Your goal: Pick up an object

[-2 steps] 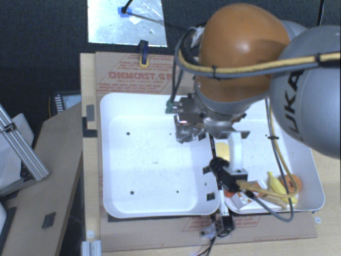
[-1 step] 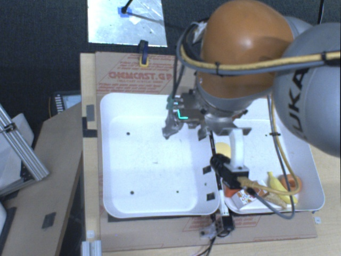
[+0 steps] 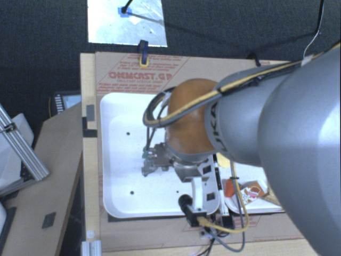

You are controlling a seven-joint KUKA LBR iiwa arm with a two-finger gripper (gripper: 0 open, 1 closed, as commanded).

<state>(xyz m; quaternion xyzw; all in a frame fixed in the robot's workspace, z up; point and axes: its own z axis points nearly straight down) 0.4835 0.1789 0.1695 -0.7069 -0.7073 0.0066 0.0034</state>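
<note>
White left bin [image 3: 120, 143], bare floor showing; arm [image 3: 277, 127] reaches across from the right, gripper [image 3: 152, 161] set low over its middle, presumably to probe for a pick. Pincer state: cannot tell. Objects [image 3: 246, 191] lie in the right bin, well apart from it.

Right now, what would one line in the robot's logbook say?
arm: over left bin | gripper: low in bin, grasp unclear | objects: right bin, beside arm

One fixed camera looks down at a slant on the bins [image 3: 120, 143], close enough that the arm [image 3: 277, 127] crowds its right.
</note>
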